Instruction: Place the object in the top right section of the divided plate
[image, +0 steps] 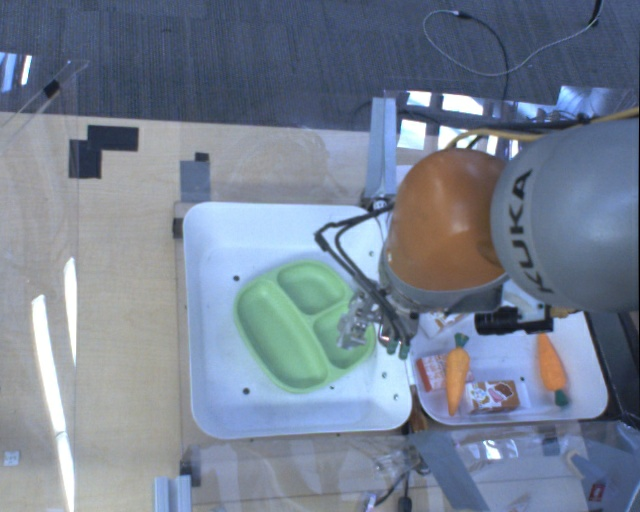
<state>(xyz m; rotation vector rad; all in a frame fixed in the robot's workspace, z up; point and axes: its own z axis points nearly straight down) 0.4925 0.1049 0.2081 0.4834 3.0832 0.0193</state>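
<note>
A light green divided plate (285, 340) lies in the left white bin (220, 400). It has one long section on its left and two smaller sections on its right. My gripper (357, 328) hangs below the orange wrist band (440, 225), over the plate's lower right small section near the rim. Its metal fingers are small and blurred against the plate. I cannot make out any object between them. The upper small section (312, 285) lies bare beside the gripper's cables.
The right bin (590, 400) holds two toy carrots (456, 375) (550, 365), a red and white packet (431, 372) and a small brown box (495, 396). The arm's grey body (570, 220) covers that bin's upper part. Black cables (340, 240) loop over the left bin's upper right.
</note>
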